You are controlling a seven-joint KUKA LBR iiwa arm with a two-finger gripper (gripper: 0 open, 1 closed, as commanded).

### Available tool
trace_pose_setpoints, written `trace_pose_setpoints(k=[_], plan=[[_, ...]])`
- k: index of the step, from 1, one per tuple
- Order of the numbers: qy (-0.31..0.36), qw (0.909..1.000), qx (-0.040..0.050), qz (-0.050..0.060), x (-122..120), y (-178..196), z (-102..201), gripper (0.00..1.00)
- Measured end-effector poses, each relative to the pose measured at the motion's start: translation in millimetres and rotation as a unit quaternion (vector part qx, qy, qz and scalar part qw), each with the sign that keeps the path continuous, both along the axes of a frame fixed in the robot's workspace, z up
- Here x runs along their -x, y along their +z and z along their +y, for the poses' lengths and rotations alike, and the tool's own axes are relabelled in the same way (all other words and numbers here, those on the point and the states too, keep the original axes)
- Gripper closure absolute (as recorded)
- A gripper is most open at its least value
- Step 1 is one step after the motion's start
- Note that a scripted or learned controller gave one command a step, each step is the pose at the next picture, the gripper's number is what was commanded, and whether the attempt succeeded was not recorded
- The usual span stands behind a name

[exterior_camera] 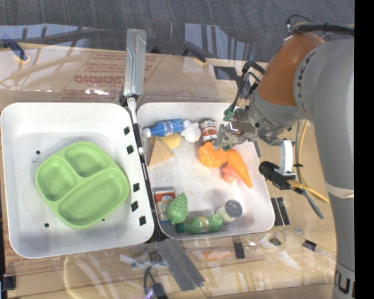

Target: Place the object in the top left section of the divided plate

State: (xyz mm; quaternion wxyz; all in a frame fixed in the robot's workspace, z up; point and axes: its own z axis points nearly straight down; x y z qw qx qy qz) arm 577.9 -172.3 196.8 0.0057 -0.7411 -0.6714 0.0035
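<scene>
1. Even, fairly bright overhead light; both white bins look nearly washed out.
2. Soft shadows lie under the green divided plate, along its lower edge.
3. Pale reflections streak the clear panels behind the bins.
4. Detail is soft and grainy; small toys in the right bin blur together.

Faint "CHEMCAST" on protective sheet

Gripper fingertips blurred; arm cut off right.
</scene>
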Motion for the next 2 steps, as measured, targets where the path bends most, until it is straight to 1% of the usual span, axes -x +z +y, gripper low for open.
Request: trace_pose_setpoints(k=[1,2], plan=[[0.0,1.0,0.0,0.0,0.0,0.1,-0.1,0.0],[0.044,0.999,0.0017,-0.005,-46.1,103.2,-22.5,0.0]])
